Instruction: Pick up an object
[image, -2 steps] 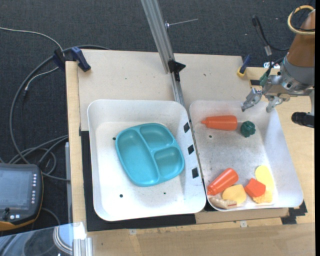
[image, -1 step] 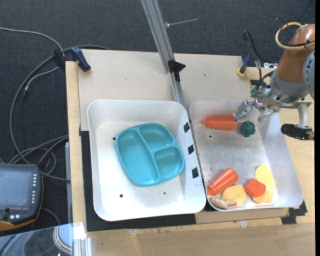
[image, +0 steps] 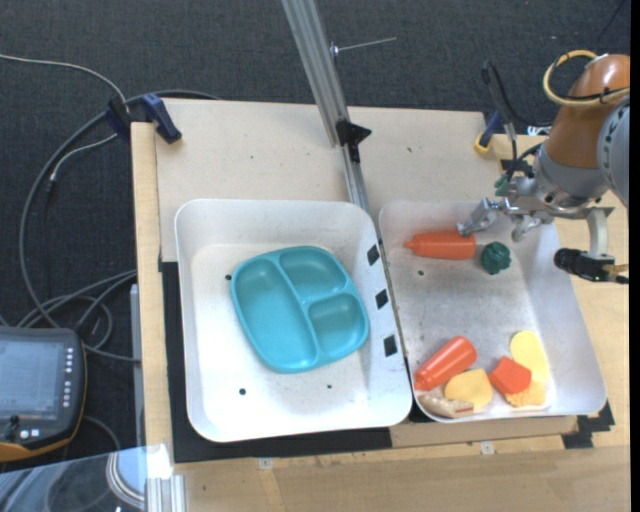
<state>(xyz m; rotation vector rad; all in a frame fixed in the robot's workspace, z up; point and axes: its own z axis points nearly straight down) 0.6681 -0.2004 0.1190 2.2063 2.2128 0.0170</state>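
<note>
Orange toy carrot (image: 441, 245) (green top (image: 495, 258)) lies just below the fingers (image: 487, 213), whose state I cannot tell.

surface (image: 250, 150): pale tan board under me, bare along the strip level with my hand (image: 497, 212)
right bin (image: 560, 300): white, shallow, resting on the surface directly beneath my hand
left bin (image: 200, 240): white, on the surface beyond the right bin from my hand, their edges touching
blue clamp (image: 160, 118): on the surface's corner, well apart from my hand, past the left bin
</note>
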